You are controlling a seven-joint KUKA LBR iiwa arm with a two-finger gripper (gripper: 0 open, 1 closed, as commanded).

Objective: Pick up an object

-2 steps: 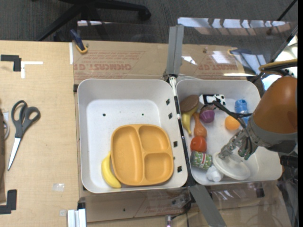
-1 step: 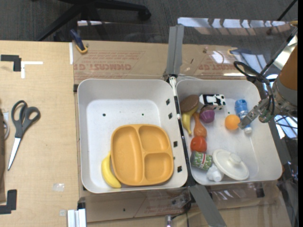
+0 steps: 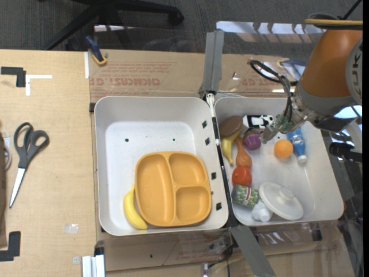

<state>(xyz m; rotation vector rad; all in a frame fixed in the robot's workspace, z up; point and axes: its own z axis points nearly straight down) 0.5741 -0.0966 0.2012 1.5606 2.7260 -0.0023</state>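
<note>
Centre the gripper [image 3: 275, 129], whose finger state you cannot tell here, over the purple object [image 3: 252, 139], clear of the orange ball [image 3: 283, 148], before descending.

The left bin [image 3: 106, 154] is largely occupied by an orange divided tray [image 3: 173, 188], with a banana [image 3: 131, 211] wedged at the tray's left edge; bare floor is left along the far wall. In the right bin [image 3: 323, 209], the left side is crowded with small items around a white lid [image 3: 281, 199], while open floor is found along the right wall.
</note>
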